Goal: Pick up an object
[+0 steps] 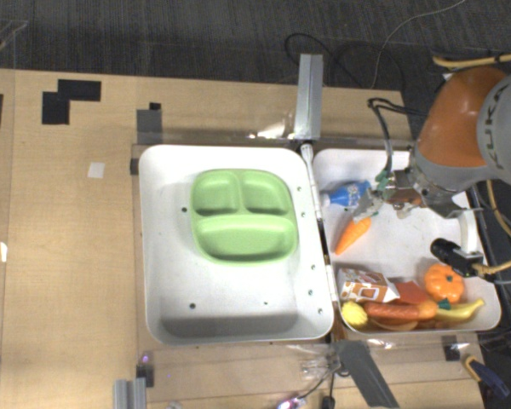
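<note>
Arm low over the right bin (460,228), gripper (383,196) at the far-left items, nothing visibly held.

Toy carrot (352,233) lies just below the gripper, its green top toward the fingertips; a blue item (345,196) sits just left of it. How far the fingers are parted: cannot tell. Best bet is to centre on the carrot's body, straddle it across its width, and keep off the blue item and the bin wall. Green tray (243,213) in the left bin (166,254) plays no part.
</note>
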### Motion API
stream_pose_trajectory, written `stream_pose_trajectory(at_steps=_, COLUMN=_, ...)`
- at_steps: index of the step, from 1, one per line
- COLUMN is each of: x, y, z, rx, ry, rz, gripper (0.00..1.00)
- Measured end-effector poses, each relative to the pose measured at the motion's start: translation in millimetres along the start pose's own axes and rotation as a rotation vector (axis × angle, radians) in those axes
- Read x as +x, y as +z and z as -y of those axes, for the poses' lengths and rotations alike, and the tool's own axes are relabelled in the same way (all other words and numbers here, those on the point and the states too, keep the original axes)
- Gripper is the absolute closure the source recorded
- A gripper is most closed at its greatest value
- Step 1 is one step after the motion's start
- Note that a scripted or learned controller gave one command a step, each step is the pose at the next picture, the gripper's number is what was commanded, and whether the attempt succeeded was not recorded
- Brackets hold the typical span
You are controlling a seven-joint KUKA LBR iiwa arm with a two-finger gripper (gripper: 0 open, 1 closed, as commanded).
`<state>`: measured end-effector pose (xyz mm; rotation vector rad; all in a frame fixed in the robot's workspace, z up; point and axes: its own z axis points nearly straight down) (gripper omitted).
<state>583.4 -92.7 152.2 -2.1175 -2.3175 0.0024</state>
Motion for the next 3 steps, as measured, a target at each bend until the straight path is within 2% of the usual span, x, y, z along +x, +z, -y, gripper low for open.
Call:
stream_pose_trajectory(at_steps=1, x=-5, y=64, z=6, rx=-0.014, ry=0.012, rz=0.001, gripper=0.0)
stream_pose_trajectory(at_steps=2, x=-4, y=54, z=3, rx=-0.018, ry=0.011, rz=0.001, gripper=1.0)
stream_pose_trajectory(at_steps=3, x=33, y=-83, z=-43, rx=-0.004, ry=0.029, rz=0.002, gripper=1.0)
